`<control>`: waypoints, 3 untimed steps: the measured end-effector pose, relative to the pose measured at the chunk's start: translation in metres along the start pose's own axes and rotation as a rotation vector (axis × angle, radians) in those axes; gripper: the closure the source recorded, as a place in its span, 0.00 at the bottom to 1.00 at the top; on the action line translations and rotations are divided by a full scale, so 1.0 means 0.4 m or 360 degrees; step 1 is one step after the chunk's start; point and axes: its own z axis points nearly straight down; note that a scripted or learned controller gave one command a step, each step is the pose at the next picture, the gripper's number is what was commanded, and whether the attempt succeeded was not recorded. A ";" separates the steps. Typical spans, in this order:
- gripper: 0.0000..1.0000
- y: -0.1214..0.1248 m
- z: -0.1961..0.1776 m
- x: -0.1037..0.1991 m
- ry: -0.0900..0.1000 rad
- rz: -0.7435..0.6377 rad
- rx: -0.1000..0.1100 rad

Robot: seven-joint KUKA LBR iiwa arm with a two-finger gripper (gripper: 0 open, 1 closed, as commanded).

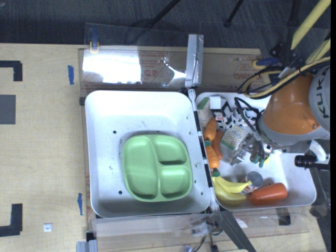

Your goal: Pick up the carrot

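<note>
Wooden worktop under both bins: my claw (255,154), spread I cannot tell, hangs in the right bin (302,188), carrot (211,143) lying lengthwise at its left wall.

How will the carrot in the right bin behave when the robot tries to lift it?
The carrot looks long, tapered and smooth, so it will probably stay stiff but may slip or roll. It lies against the bin wall beside the banana, so a grasp could be awkward.
</note>
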 end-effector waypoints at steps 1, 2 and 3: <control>1.00 0.002 -0.025 -0.003 -0.0006 0.0005 -0.0005; 1.00 0.032 0.020 -0.175 0.0007 0.0220 0.0006; 0.00 0.029 0.033 -0.172 0.0011 0.0221 0.0012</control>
